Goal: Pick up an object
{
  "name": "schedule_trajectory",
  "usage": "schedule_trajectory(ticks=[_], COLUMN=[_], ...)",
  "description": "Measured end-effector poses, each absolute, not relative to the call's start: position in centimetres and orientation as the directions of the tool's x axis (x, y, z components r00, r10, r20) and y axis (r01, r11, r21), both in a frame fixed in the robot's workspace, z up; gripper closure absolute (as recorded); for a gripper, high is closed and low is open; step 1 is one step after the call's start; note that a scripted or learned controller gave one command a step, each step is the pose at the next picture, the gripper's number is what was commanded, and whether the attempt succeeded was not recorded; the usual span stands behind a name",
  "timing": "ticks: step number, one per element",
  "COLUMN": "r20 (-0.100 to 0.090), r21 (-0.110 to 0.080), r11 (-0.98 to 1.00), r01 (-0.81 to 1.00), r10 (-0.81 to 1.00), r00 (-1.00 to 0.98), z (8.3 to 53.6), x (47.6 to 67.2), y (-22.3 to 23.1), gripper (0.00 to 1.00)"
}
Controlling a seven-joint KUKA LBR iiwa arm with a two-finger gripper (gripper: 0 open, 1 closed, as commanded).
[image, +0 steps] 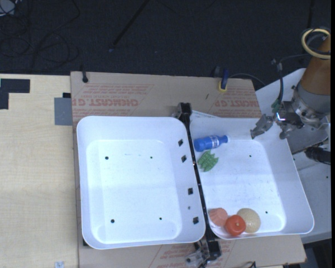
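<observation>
Up at the right bin's (301, 205) far corner, the tool (274, 124) is hanging wide and holding nothing. No picking is done: bottle (210, 143), leaf (207, 161) and balls (235, 224) are lying inside.

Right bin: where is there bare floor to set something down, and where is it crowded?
The right bin has bare floor through its middle and right side, between the blue bottle and green piece at the upper left and the cluster at the lower left: pink piece, red ball, beige ball. The gripper hovers at the upper right rim.
</observation>
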State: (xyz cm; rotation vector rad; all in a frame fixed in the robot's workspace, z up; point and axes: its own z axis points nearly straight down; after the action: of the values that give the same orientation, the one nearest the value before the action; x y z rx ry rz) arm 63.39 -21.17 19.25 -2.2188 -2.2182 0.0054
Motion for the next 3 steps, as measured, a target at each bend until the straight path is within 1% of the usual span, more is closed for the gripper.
schedule_trajectory(ticks=[1,2,3], r20=[0.004,-0.004,0.003], r21=[-0.013,0.013,-0.008], r11=[0.0,0.002,0.002], r01=[1.0,1.0,1.0], r10=[1.0,1.0,1.0], r00=[0.0,-0.002,-0.002], z=[9.0,20.9,8.1], x=[59.7,64.8,59.3], y=[-21.1,-21.4,-15.6], gripper=[0.0,0.0,0.0])
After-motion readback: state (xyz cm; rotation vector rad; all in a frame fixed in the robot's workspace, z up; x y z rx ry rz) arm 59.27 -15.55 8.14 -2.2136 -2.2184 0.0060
